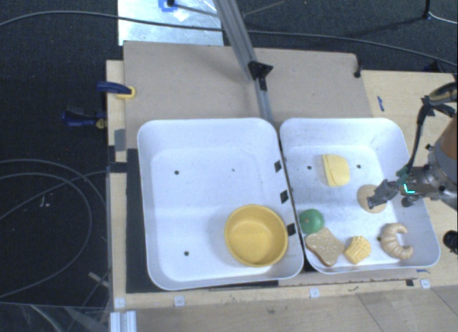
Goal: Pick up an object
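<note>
The right bin (358, 132) holds several toy foods: a pale yellow block (335, 169), a round tan piece (368, 199), a green ball (311, 219), a slice of toast (324, 246), a corn cob (357, 249) and a croissant (396, 240). My gripper (384, 192) reaches in from the right, low over the bin. Its tip is right at the tan round piece's right edge and hides part of it. I cannot make out whether it touches or holds the piece.
A yellow bowl (255, 234) sits at the front right of the left bin (193, 144). A slanted grey pole (240, 33) crosses above the bins' back edge. Blue and yellow clamps (114, 90) grip the bench's left side.
</note>
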